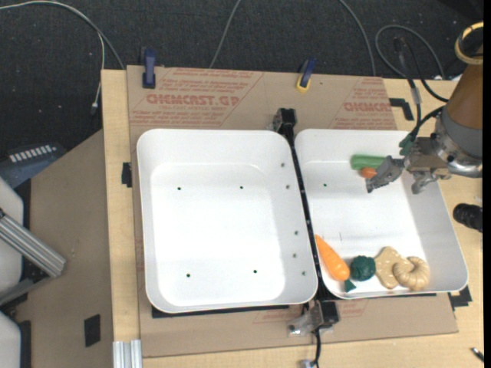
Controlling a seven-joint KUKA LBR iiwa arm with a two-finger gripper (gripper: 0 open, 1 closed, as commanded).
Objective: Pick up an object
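Note:
My gripper (402,178) hangs over the far right part of the right bin (360,221). It is open, and I see nothing between its fingers. Its left finger (381,175) sits just beside a long green object (367,161) with a small orange piece (370,172) under it. Along the bin's near edge lie an orange carrot (332,257), a dark green lump (362,269) and a tan pastry-like object (400,269).
The left bin (222,221) stands beside the right one, with a black clip (285,119) between them at the far edge. Blue (149,66) and yellow (306,73) clamps hold the cardboard base. Cables run across the dark floor behind.

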